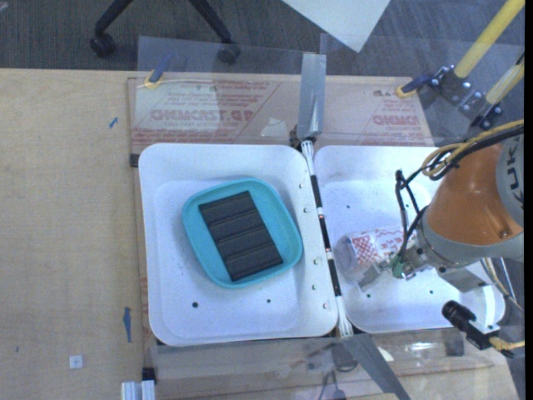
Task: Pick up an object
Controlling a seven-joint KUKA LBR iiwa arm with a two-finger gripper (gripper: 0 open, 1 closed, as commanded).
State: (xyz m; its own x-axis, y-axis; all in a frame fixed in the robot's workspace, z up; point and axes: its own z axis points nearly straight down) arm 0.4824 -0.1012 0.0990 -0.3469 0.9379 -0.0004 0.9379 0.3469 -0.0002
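Cup (pixel 371 249), patterned red and white, lies on its side in the right bin (pixel 366 186), near the divider; just right of it hovers the end effector (pixel 400 265), its state impossible to tell; a sideways nudge could roll the cup away.

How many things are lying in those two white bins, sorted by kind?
Teal plate: 1, in the left bin
Dark ridged block: 1, on the plate
Red-patterned paper cup: 1, on its side in the right bin
Total: 3
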